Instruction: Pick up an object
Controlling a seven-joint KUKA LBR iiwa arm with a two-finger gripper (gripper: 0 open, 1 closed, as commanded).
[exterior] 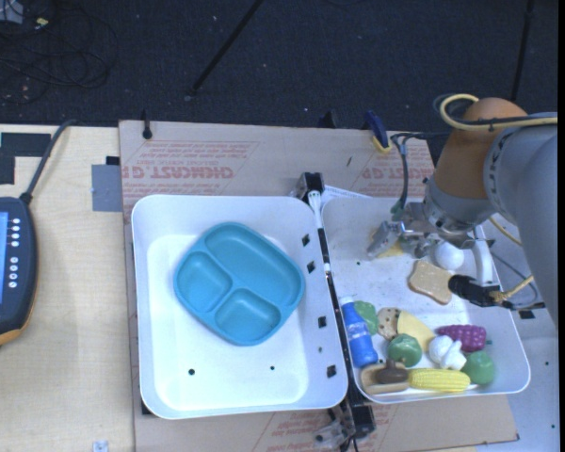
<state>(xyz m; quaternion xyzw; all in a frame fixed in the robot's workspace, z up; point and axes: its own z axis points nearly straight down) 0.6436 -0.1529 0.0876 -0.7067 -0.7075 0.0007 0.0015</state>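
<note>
My gripper (392, 241) hangs low over the upper part of the right bin (358, 217), open, with nothing between its fingers. A white egg-like ball (449, 254) lies just right of it and a toast slice (429, 282) a little below that. Toy food crowds the front of this bin: a blue bottle (360, 333), a green pepper (365, 314), a cookie (388, 322), a yellow piece (415, 329), purple grapes (461, 335), a white garlic bulb (443, 349), a corn cob (439, 379) and a dark brown piece (386, 377).
The left bin (160, 365) holds a blue divided plate (237, 282). A ridge (322, 281) with black clips separates the two bins. A handheld control pad (0, 262) lies on the bench at far left.
</note>
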